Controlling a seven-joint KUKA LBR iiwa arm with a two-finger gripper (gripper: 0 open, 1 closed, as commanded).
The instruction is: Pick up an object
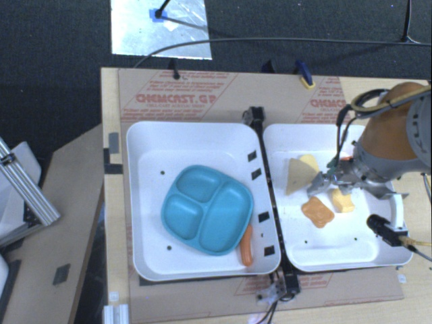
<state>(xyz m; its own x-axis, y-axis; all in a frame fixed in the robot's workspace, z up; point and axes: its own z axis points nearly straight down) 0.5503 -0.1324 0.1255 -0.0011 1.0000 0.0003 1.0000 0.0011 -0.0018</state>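
The right bin (337,255) holds three food pieces: a pale yellow wedge (300,171), an orange chunk (317,211) and a small yellow block (343,201). My gripper (325,183) hangs low over this bin, reaching in from the right. It sits among the three pieces, just right of the wedge, above the orange chunk and up-left of the yellow block. Nothing is visibly lifted.
In the left bin (145,181) lie a blue divided plate (206,208) and an orange sausage (246,245) near the front right corner. The bins' shared wall (266,194) runs between them. The arm's orange band (395,133) overhangs the right bin's far right side.
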